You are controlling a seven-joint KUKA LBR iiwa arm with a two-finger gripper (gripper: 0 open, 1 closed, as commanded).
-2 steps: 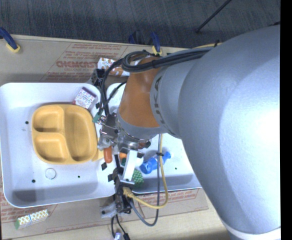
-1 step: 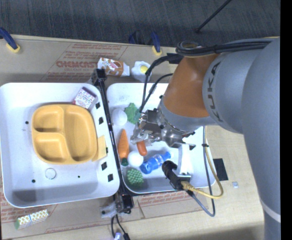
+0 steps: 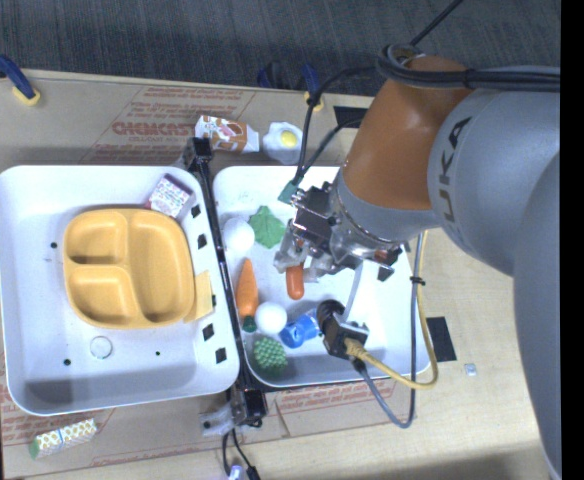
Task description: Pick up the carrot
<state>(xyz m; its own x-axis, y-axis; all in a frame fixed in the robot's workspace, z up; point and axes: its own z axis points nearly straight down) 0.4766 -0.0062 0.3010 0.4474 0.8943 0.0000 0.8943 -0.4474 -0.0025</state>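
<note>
1. The carrot [image 3: 246,288] lies in the right bin [image 3: 412,368], hard against that bin's left wall, a little below the middle of the frame, with its length running up and down the frame.
2. The gripper [image 3: 294,268] hangs over the middle of the right bin, just right of the carrot and apart from it.
3. A small orange-red piece [image 3: 295,284] sits at the gripper's tip; whether the fingers are spread, pressed together or pinching that piece cannot be told from this view.
4. A white egg [image 3: 271,318] lies just below the carrot, beside a blue object [image 3: 298,332] and a green textured ball [image 3: 268,353].
5. A white ball [image 3: 238,236] and a green leafy piece [image 3: 267,226] lie just above the carrot.
6. The left bin [image 3: 22,368] holds a yellow divided tray [image 3: 127,266] and a small printed packet [image 3: 170,196].
7. On the tabletop [image 3: 472,418], above the bins, sit a small carton [image 3: 222,133] and a fried egg toy [image 3: 284,140].
</note>
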